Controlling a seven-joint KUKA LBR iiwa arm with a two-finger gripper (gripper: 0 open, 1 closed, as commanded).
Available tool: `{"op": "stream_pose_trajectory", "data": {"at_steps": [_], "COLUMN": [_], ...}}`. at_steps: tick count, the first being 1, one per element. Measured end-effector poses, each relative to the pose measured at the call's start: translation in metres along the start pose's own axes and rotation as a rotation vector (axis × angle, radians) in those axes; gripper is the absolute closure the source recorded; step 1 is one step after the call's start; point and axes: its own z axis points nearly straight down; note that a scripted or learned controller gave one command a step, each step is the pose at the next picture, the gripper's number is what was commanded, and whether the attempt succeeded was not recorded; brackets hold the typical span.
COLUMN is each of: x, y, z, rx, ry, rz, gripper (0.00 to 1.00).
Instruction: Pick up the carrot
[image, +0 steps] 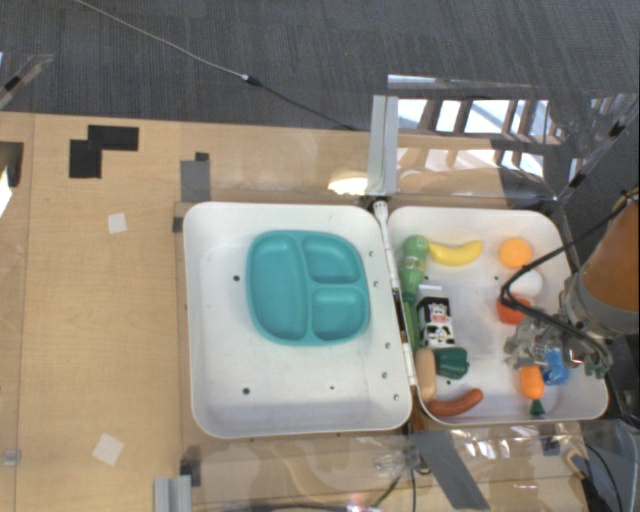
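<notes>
The carrot (531, 383) is small and orange, with a green top pointing to the near edge. It lies in the near right corner of the right bin (480, 225). My gripper (545, 355) hangs just above and behind the carrot, partly covering its far end. A blue piece (556, 370) shows beside the carrot under the gripper. The grey arm with its orange band (612, 275) reaches in from the right.
The right bin also holds a banana (455, 253), an orange (516, 252), a white ball (528, 285), a red item (510, 311), a green vegetable (413, 257), a black-and-white carton (434, 320), a dark green block (452, 362) and a sausage (455, 402). A teal divided plate (306, 286) sits in the left bin (215, 350).
</notes>
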Motion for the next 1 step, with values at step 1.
{"op": "stream_pose_trajectory", "data": {"at_steps": [1], "x": [-0.0017], "y": [-0.0143], "z": [-0.0193], "rx": [0.0], "ry": [0.001], "rz": [0.105], "gripper": [1.0]}}
